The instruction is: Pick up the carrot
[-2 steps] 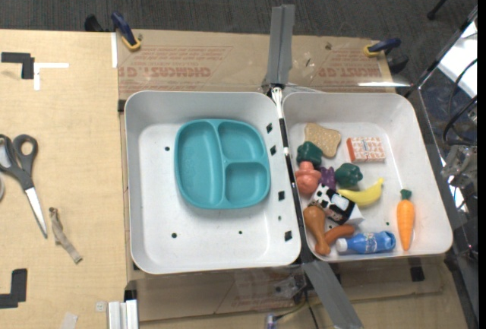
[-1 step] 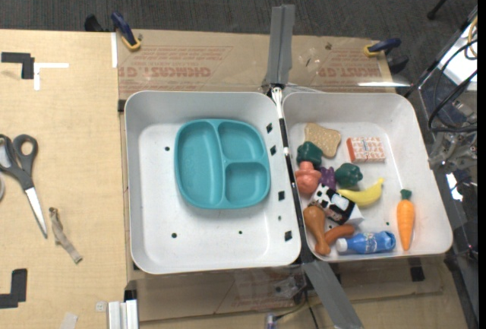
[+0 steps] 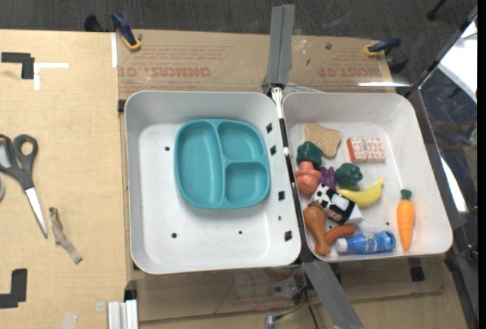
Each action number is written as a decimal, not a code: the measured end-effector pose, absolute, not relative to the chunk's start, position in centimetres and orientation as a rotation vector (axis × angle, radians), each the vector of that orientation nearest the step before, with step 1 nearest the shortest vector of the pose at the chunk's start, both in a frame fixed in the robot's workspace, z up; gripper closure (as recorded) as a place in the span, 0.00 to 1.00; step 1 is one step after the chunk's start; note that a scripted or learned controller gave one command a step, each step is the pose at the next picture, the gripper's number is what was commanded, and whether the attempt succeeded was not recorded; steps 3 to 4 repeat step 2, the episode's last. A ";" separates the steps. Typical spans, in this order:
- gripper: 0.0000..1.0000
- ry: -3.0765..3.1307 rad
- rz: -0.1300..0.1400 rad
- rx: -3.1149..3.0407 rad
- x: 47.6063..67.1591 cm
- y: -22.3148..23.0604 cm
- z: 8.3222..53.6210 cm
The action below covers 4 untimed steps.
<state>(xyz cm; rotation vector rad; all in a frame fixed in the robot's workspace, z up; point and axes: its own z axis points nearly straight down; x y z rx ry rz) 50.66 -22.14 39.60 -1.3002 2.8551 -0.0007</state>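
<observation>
The carrot is orange with a green top and lies upright along the right side of the right bin, close to its right wall. A blue bottle lies just to its left at the bin's front, and a yellow banana sits up and to the left of it.
The right bin also holds a bread slice, a red-and-white cracker box, green broccoli pieces, purple grapes, a chicken drumstick and other toy foods. The left bin holds a teal divided plate. Scissors lie on the bench at left.
</observation>
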 end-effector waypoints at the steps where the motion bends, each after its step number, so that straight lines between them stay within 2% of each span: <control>1: 1.00 2.961 0.001 -1.043 50.6 -22.1 23.5; 2: 1.00 3.086 -0.001 -0.565 52.1 -22.1 24.2; 4: 1.00 3.086 -0.001 -0.565 52.1 -22.1 24.2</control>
